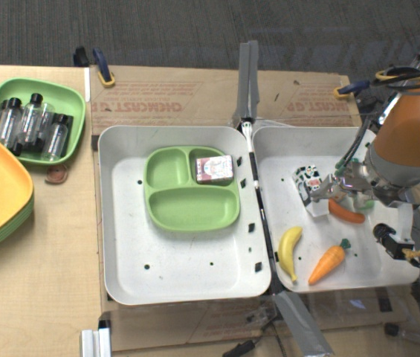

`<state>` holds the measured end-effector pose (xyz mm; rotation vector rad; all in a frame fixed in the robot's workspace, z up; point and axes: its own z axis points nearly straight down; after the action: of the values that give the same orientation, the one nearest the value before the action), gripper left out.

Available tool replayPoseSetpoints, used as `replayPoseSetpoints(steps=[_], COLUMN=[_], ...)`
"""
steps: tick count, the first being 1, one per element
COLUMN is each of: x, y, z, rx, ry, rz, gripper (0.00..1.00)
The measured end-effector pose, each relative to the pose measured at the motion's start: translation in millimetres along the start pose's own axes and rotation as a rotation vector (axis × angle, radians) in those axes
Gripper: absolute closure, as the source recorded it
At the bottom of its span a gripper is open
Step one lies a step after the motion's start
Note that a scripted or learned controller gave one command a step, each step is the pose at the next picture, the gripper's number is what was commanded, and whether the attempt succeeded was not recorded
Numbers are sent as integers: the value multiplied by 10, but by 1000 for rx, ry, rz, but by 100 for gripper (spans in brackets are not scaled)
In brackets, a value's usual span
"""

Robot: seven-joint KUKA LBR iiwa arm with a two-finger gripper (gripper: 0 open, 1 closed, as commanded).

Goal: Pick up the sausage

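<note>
The sausage [346,214] lies at the right of the frame in the right bin [366,274], a short reddish-orange link lying at a slant on the white floor, smooth and glossy, its upper left end tucked under the pincer [327,196]. The pincer is low over that end; whether it is wide, narrow or closed on anything I cannot tell from this angle. I judge the pick not yet done: the sausage looks to rest on the bin floor, so the grasp and lift remain. Just up and left of the pincer sits a small white printed packet [308,177]. Lower down are a banana [291,250] and a toy carrot [327,263], near each other. Toward the frame's middle, the left bin [120,222] holds a green divided plate [191,192] with a small box [214,168] in its upper right compartment.
</note>
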<state>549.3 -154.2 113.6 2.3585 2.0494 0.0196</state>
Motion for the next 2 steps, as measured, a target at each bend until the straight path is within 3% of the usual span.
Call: replayPoseSetpoints(steps=[1,2], x=[-347,-355], y=[-238,-239], z=[218,132], rx=[23,24], ry=[2,2], rz=[-20,-16], gripper=[0,100])
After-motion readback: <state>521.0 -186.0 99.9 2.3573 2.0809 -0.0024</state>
